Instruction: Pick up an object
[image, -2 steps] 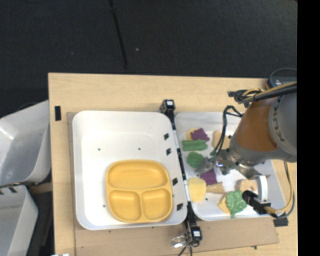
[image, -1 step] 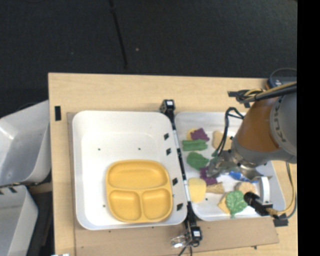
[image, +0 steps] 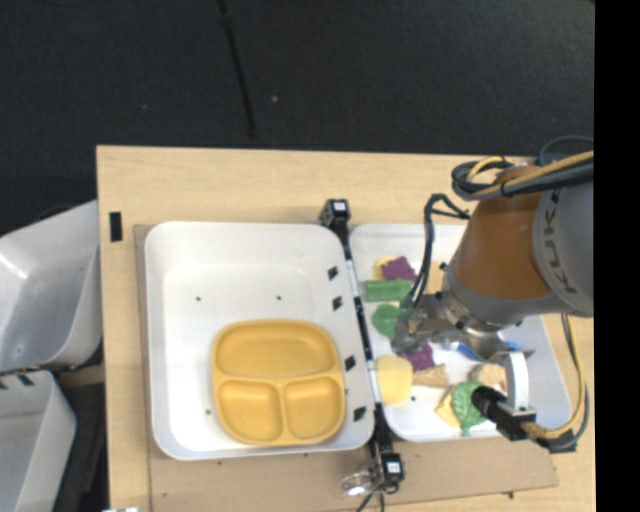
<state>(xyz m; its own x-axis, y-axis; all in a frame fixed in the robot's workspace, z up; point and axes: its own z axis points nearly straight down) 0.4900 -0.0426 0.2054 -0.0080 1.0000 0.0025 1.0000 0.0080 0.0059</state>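
Arm (image: 510, 250) looms over right bin (image: 560, 385), hiding much of it. Gripper (image: 412, 335) low among toys: green piece (image: 386, 291), purple piece (image: 398, 268), yellow piece (image: 394, 379); finger state unclear. Yellow tray (image: 278, 382) in left bin (image: 200, 270).

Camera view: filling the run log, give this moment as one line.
arm: over right bin | gripper: low among small objects | yellow tray: left bin

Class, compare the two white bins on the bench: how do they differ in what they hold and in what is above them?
The left bin holds one yellow divided tray; the right bin holds many small coloured items. The arm reaches over the right bin, not the left bin. Both are shallow and white.
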